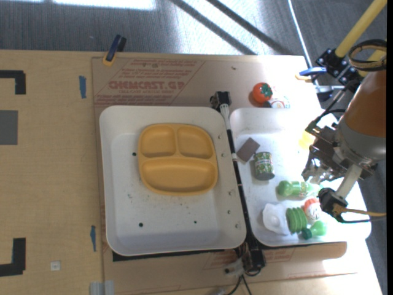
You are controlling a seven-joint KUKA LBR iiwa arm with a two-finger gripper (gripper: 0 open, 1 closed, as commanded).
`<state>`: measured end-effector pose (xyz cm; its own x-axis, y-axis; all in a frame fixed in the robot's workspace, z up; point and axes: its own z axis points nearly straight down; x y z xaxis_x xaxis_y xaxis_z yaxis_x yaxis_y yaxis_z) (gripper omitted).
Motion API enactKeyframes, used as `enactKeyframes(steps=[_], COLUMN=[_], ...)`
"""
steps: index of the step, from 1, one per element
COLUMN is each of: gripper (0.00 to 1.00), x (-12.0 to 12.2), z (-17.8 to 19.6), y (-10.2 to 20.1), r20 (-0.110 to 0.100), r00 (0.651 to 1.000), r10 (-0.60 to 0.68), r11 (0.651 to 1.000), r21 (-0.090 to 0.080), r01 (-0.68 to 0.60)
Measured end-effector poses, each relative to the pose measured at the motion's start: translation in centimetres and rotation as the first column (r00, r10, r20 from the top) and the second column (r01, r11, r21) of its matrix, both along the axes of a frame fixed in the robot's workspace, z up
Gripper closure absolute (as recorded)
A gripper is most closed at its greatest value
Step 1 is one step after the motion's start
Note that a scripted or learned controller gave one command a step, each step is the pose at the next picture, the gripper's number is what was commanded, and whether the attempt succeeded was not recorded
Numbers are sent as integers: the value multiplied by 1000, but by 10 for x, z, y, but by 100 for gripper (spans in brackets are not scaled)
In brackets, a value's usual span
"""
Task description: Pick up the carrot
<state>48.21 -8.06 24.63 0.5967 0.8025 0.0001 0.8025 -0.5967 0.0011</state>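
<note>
The grey KUKA arm with its orange band (368,106) reaches in from the right, above the right edge of the right-hand white bin (270,118). Its two-finger gripper (320,172) points down and leftward over the bin's right side, cables trailing beside the wrist.

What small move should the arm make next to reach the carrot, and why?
Probably shift the gripper a little toward the near edge of the right bin. What looks like the carrot, orange beside green pieces, lies nearer that edge than the gripper, not under it.
</note>
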Motion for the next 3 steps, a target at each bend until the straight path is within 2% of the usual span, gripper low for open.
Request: enactKeyframes(steps=[1,2,3], gripper=[100,100,100], x=[-2,-3,-3], z=[-11,1,43], y=[20,-10,-78], r20=[-1,-2,-1], r00=[925,759,797], r10=[-379,-651,-604], r11=[925,759,797], r21=[1,0,0], r01=[379,651,604])
